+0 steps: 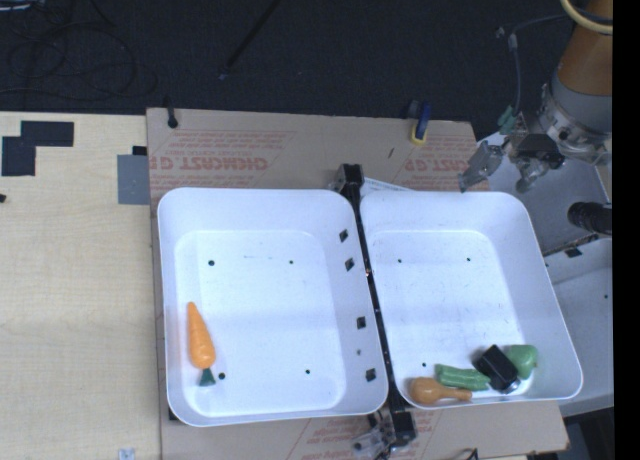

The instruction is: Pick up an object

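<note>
An orange carrot (200, 338) lies at about 8 o'clock in the left bin (255, 208). In the right bin (455, 210), clustered near 5 o'clock, sit a tan pear-shaped toy (437, 391), a green vegetable (462, 377) and a black block (497, 367). The gripper (487, 160) hangs past the bin's 1 o'clock corner; its state cannot be told.

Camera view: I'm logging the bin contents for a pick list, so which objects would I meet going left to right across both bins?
Toy carrot in the left bin → tan pear-shaped piece → long green vegetable → black block → rounded green piece, all in the right bin.
</note>
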